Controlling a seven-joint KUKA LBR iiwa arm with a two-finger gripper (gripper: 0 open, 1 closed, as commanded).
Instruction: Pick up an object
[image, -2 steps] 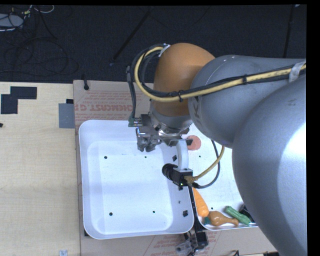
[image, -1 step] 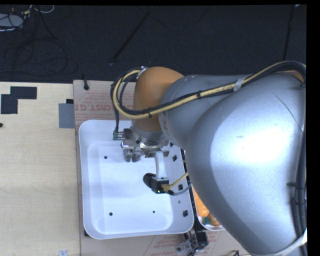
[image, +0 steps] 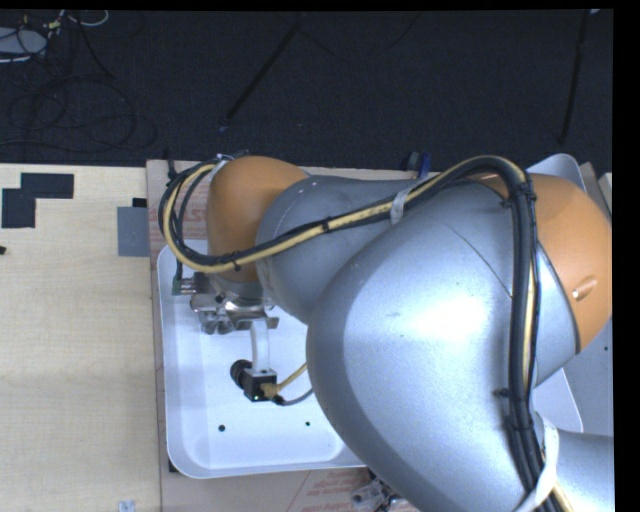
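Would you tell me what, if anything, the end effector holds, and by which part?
Cannot tell: the arm hides much of the end effector over the white bin.

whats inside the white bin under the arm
The gripper hangs over the left part of the white bin, where the floor looks bare apart from two small dark specks. The arm covers the rest, so anything lying there is hidden.
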